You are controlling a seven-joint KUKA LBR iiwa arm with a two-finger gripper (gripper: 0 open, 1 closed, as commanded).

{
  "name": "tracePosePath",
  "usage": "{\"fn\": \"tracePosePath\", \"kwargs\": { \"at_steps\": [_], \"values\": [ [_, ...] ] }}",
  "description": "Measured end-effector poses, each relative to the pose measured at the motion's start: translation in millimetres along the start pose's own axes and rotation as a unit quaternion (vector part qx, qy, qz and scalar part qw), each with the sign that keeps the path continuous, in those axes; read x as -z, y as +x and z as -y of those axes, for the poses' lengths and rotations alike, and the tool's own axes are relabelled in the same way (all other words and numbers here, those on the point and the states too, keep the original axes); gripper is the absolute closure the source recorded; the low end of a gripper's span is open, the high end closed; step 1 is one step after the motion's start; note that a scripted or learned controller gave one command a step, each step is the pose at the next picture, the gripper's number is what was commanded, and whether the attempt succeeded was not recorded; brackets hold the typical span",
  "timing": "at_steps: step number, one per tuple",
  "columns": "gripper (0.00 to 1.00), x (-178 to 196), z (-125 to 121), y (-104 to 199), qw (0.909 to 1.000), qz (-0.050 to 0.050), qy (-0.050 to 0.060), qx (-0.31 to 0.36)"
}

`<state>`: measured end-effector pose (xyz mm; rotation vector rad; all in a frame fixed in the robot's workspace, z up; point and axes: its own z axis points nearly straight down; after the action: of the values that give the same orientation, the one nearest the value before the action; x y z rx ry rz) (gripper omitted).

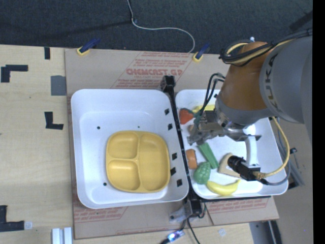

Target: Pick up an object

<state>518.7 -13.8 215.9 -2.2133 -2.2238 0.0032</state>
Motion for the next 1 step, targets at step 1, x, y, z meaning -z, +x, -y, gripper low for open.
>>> {"fn": "tracePosePath", "kwargs": {
  "at_steps": [1],
  "values": [
    [1.0,17.1,2.0,7.6,1.0,0.0,-0.002,-0.001]
  ]
}}
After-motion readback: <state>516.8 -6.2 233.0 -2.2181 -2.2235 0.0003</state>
